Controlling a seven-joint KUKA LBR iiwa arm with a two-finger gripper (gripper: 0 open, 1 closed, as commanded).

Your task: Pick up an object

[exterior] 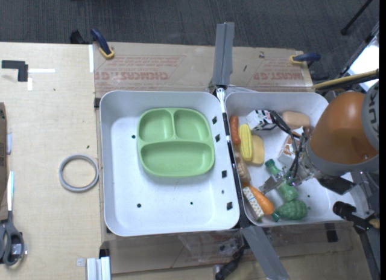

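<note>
You're at the reach step: the gripper [288, 179] hangs over the right bin [313, 101], just above green toy vegetables [292, 203]. Whether it's clenched, I cannot tell. Next, confirm a grasp before lifting.

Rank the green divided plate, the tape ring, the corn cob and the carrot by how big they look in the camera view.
1. green divided plate, by far the largest.
2. tape ring on the bench, left of the bins.
3. corn cob and carrot: they look alike in size, and clutter partly hides both, so I won't rank them.

Jumbled toy food [265, 176] in right bin [313, 101]
</note>
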